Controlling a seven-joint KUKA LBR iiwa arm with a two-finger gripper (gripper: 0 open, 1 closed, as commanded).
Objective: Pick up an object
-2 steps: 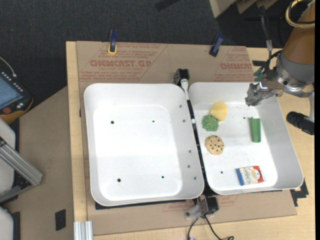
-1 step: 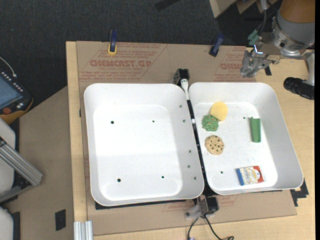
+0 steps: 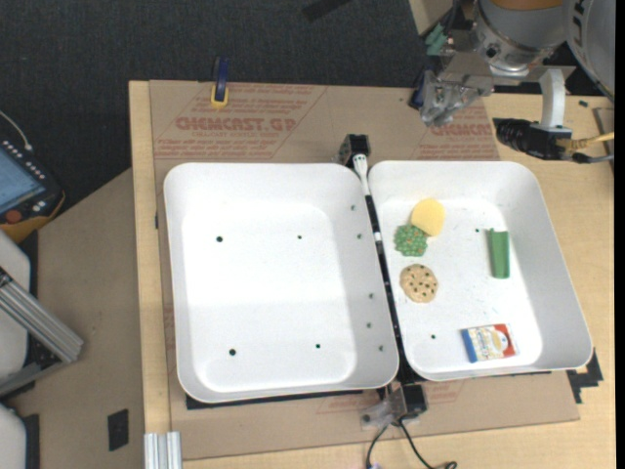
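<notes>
Fingers of the gripper (image 3: 441, 110) point down over the brown board (image 3: 293, 125), just beyond the far edge of the right bin (image 3: 547, 213); whether they are wide or narrow cannot be told, and nothing shows between them. Inside that bin lie a yellow lump (image 3: 428, 216), a green cluster (image 3: 410, 239) touching it, and a speckled cookie (image 3: 419, 283) nearer, all close to the left wall. A green stick (image 3: 499, 253) lies well apart toward the right, and a small packet (image 3: 486, 342) sits near the front edge. The left bin (image 3: 195, 262) sits beside it, rims touching. Dark carpet (image 3: 146, 18) surrounds the bench.
</notes>
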